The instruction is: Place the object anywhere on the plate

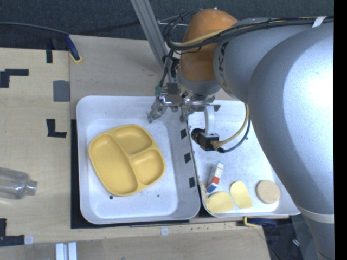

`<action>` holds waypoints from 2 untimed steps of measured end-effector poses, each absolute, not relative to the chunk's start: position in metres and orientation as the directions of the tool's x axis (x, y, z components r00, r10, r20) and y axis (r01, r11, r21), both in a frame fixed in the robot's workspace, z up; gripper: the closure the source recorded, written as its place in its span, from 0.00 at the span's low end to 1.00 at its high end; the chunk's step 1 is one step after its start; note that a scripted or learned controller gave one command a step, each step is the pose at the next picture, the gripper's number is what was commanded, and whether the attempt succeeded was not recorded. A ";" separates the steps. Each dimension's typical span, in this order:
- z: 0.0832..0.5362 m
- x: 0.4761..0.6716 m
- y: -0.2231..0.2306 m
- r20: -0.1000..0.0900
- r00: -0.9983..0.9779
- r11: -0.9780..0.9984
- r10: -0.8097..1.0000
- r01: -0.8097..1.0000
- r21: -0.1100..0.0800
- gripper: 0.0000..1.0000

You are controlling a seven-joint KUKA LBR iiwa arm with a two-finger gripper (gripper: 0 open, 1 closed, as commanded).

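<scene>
The objects that could be picked all lie low in the right bin (238, 145), toward the lower right of the frame: a small red, white and blue tube (216, 176) leaning near the divider, two pale yellow pieces (230, 198) side by side below it, and a tan round disc (267, 191) just to their right. None of them is on the yellow plate (127, 158), which sits tilted in the left bin (97, 112), left of centre, with its three compartments bare. The gripper (169, 108) hangs over the upper edge of the bins, near the ridge between them, and nothing can be seen between its fingers; whether they stand wide or narrow cannot be told from this angle. The main risk, as I judge it, is that it is well apart from every candidate, so a descent here would close on bare bin floor or strike the divider. The yellow pieces touch each other and crowd the bin's lower wall, so a grasp there could nudge both or slip off. A clear bottle (16, 184) lies on the bench at far left.
</scene>
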State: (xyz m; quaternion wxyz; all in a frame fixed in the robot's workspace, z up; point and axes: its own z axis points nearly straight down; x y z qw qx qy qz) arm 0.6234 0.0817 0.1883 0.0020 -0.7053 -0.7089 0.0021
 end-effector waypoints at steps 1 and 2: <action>0.306 0.613 0.092 0.002 -0.004 0.004 1.000 1.000 0.006 0.00; 0.197 0.621 0.069 -0.004 0.001 -0.001 1.000 1.000 -0.010 0.00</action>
